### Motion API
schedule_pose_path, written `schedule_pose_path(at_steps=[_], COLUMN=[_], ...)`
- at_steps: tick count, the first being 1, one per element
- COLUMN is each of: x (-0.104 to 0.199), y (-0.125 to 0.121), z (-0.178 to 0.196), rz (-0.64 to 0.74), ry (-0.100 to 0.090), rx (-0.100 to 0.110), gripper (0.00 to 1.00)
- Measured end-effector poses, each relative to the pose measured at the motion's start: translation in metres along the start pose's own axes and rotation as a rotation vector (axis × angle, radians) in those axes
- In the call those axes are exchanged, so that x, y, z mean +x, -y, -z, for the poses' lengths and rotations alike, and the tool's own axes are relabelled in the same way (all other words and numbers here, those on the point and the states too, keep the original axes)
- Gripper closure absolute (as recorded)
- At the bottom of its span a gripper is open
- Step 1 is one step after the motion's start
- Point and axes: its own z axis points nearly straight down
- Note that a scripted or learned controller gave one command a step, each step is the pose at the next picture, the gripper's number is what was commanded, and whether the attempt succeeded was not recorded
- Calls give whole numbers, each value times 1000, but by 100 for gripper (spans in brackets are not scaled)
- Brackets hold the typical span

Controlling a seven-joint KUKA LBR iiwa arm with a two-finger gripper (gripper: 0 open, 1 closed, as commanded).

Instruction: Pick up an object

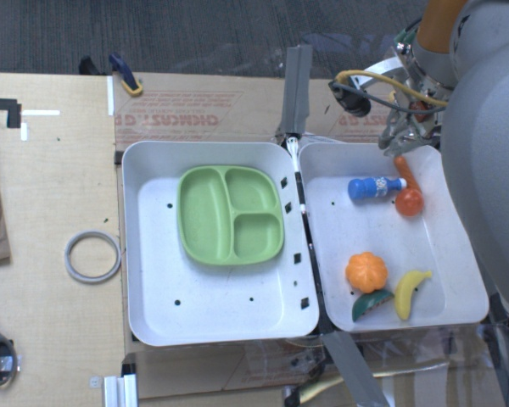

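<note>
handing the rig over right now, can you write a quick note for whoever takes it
Gripper: at the far edge of the right bin, just above the orange carrot-like toy; finger state unclear, nothing seen held.
Right bin: blue bottle, red ball, orange fruit, banana, dark green piece.
Left bin: green divided plate.
Done: no pick yet.
Left: grasp and lift one object.

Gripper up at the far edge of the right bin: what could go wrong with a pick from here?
The gripper sits by the bin's far wall, so a descent there may clip the rim. The blue bottle, orange carrot and red ball lie crowded together; fingers may knock one aside or catch two. The orange, banana and green piece are similarly clustered.
</note>
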Motion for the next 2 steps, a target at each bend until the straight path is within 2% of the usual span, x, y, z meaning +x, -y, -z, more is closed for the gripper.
schedule_pose_path(at_steps=[1, 2], x=[17, -15], y=[33, -41], z=[-97, -57], rz=[46, -19], ry=[0, -2], rx=[0, -1], gripper=[100, 100])
